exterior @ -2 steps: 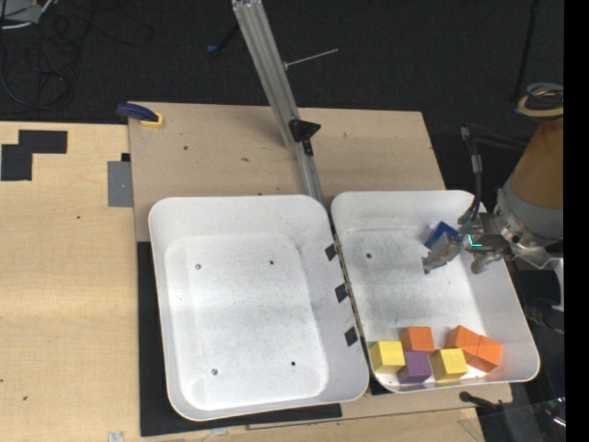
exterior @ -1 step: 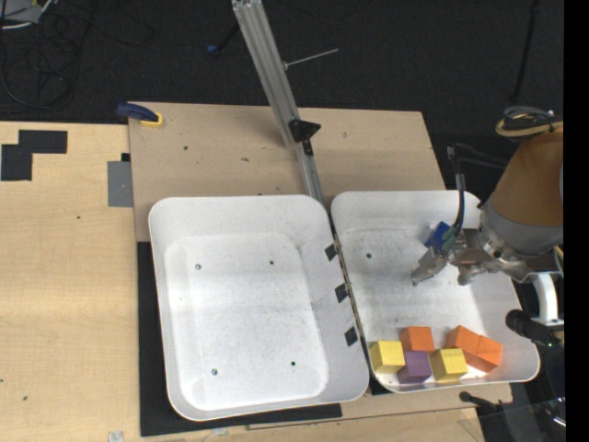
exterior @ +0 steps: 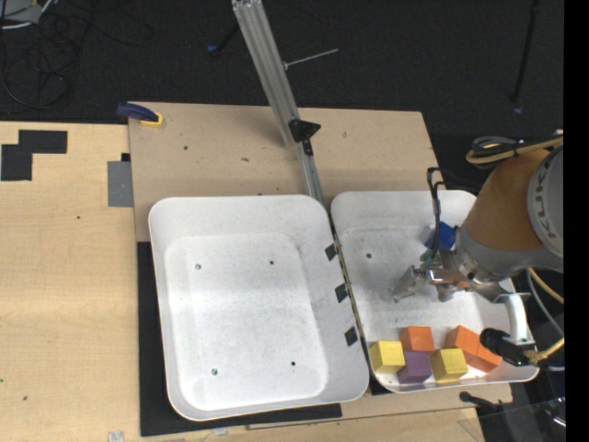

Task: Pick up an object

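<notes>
At centre right of the frame the gripper (exterior: 412,284) hangs over the bare floor of the right bin (exterior: 386,219). Its fingers look spread apart, with nothing between them. Below it, along the bin's lower edge, lie a yellow block (exterior: 387,354), an orange block (exterior: 417,338), a purple block (exterior: 417,366), a second yellow block (exterior: 450,364) and a larger orange block (exterior: 475,346), all apart from the gripper.

My gripper (exterior: 416,282) hangs over open floor in the right bin (exterior: 386,224) — bare white ahead and to the left. Toward the near rim the blocks crowd together: yellow block (exterior: 387,354), purple block (exterior: 417,366), orange block (exterior: 417,338) — little room between them.
</notes>
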Controlling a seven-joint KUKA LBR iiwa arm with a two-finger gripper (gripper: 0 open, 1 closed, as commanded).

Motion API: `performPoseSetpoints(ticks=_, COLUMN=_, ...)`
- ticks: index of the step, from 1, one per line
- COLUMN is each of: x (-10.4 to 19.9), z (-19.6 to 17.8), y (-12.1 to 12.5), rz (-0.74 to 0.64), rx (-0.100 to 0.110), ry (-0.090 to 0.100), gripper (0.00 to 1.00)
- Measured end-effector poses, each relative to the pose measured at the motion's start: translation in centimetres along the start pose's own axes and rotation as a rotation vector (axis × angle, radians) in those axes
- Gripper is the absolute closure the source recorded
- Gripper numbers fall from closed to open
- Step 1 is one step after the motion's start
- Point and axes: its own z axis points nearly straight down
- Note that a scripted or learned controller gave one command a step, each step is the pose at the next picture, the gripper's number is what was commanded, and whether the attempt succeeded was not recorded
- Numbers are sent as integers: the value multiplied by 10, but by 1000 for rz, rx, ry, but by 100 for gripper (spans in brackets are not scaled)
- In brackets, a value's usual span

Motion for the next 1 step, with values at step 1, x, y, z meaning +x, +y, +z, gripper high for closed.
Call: performPoseSetpoints(ticks=1, x=0, z=19, y=1, rz=2, rx=-8, ry=-2, gripper=0)
